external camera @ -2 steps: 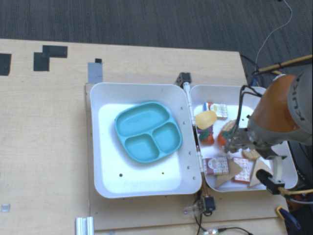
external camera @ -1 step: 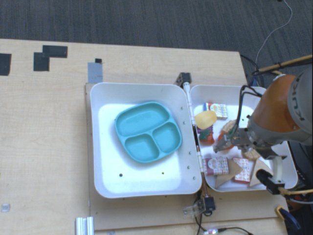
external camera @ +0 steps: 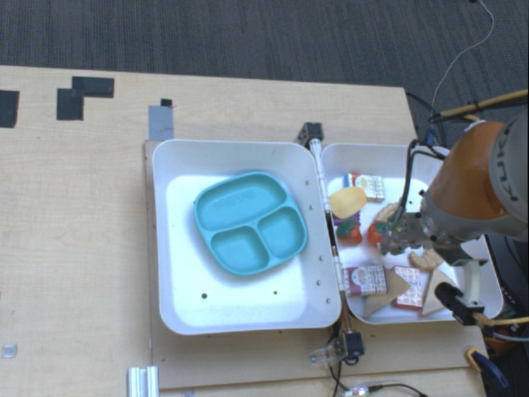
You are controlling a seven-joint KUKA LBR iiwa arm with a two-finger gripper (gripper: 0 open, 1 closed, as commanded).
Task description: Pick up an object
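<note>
One blue plate [external camera: 250, 222] leaves the left bin's [external camera: 165, 246] edges bare.

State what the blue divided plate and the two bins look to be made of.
Blue divided plate: likely moulded plastic, matte, with uniform colour and soft rounded compartment ridges. Left bin and right bin: probably glossy white plastic, with bright sheen and rounded corners.

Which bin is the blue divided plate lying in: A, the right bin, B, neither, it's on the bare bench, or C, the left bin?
C: the blue divided plate lies flat inside the left bin, while the right bin holds the small food items and the arm's hand hangs over them.
</note>
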